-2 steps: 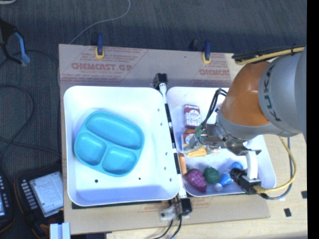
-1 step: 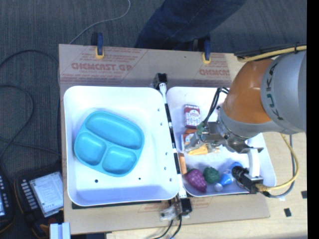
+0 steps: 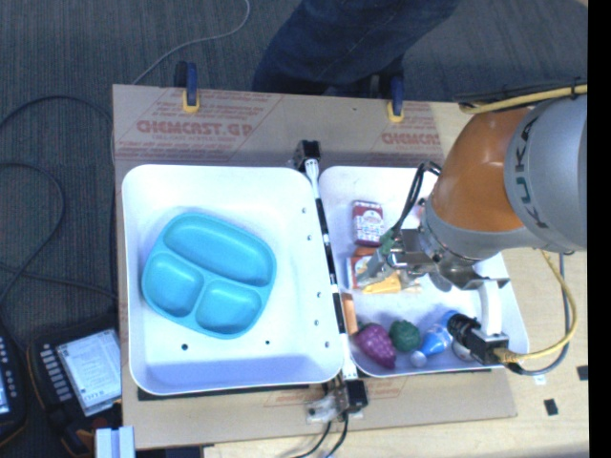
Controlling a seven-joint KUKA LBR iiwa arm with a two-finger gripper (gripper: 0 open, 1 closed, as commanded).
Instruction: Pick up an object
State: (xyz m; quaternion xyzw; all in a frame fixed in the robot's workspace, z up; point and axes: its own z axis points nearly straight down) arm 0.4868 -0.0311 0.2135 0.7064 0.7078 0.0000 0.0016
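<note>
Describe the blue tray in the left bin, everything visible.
The tray is a light blue, glossy, plastic-looking dish with rounded corners and three compartments: one long one along its upper side and two smaller ones below. It lies flat, right side up and turned at a slant, on the floor of the left bin. Its compartments hold nothing, and nothing else touches it.

Arm [image 3: 506, 194] over cluttered right bin [image 3: 496, 294]

"CHEMCAST GP" in red on cardboard sheet [image 3: 220, 127]; "KU…" on arm [image 3: 535, 184].
</note>
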